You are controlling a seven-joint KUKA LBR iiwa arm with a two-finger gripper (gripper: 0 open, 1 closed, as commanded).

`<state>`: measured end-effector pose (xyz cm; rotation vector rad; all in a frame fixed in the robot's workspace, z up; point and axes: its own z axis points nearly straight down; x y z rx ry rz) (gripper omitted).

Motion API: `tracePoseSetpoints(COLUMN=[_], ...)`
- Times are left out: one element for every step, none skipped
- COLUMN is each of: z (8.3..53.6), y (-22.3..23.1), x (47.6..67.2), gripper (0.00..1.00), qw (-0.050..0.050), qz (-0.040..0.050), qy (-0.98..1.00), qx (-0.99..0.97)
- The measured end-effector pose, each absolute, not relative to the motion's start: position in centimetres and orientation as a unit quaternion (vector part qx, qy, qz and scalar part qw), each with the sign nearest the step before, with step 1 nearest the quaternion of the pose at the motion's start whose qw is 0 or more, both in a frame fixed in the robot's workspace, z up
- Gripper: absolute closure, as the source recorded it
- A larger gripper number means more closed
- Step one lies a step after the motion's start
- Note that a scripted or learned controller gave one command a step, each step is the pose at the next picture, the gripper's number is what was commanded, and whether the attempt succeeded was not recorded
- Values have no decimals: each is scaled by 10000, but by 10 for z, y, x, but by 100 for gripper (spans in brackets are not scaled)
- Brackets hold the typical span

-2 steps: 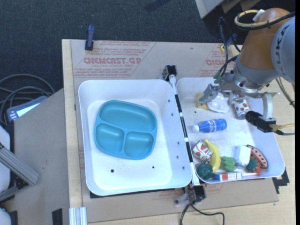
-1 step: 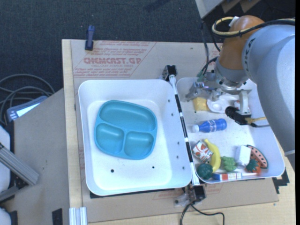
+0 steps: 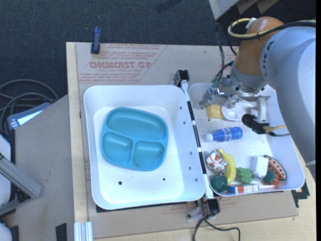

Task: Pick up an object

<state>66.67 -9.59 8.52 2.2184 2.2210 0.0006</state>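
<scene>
yellow block (image 3: 214, 111) under hand (image 3: 226, 104) | arm reaches down into right bin (image 3: 286, 149) | hand grip: cannot tell

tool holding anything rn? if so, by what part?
Cannot tell. The tool sits low at the far end of the right bin, over a yellow block and a white piece; the view shows nothing clearly gripped.

Both white bins (image 3: 95, 134) appear smooth, glossy plastic. The blue divided plate (image 3: 134, 138) is smooth plastic with a soft sheen. The bench (image 3: 120, 64) surface looks like matt brown cardboard with red print. The arm (image 3: 296, 69) shows a smooth grey casing and a glossy orange band. The floor (image 3: 40, 29) is dark, rough carpet.
</scene>
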Motion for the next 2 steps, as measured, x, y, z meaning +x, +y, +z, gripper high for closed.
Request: tracePoseSetpoints(z=[85,85], y=[-95,-92], x=[667,667], gripper=[0,0], qw=[8,6], qz=[0,-2], qy=[7073,7073], qx=[7069,7069])
